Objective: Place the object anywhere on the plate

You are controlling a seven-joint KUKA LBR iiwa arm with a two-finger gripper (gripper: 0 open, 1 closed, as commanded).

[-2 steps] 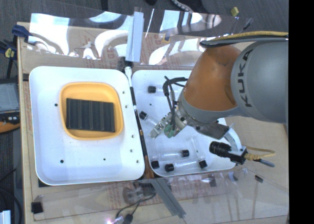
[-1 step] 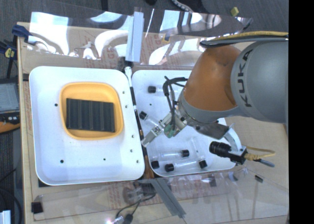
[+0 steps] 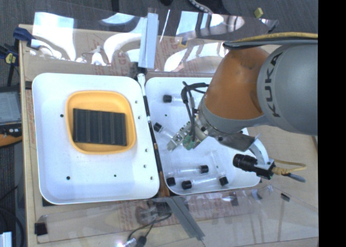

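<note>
Two bins sit side by side on the desk (image 3: 303, 208), and the arm (image 3: 254, 89) hangs over the right bin (image 3: 173, 86). Its end effector (image 3: 185, 139) is low in that bin, near the middle, mostly hidden under the orange wrist; I cannot tell how it is set or whether it has anything.

The plate (image 3: 100, 100), yellow with a dark ribbed centre, lies in the left bin (image 3: 48, 132), well off to the end effector's left, across the divider. Several small clear tubes with black caps are scattered about the right bin: one (image 3: 195, 171) just below the end effector, more along the bin's near edge, one (image 3: 167, 99) above it. Which of these is the object, I cannot say; something small and pale shows at the tip, too blurred to name.

My guess is the pick is in hand. To do it well, I would settle squarely over one tube, away from the others, close across its narrow width, then lift clear of the divider before swinging left to the plate.
</note>
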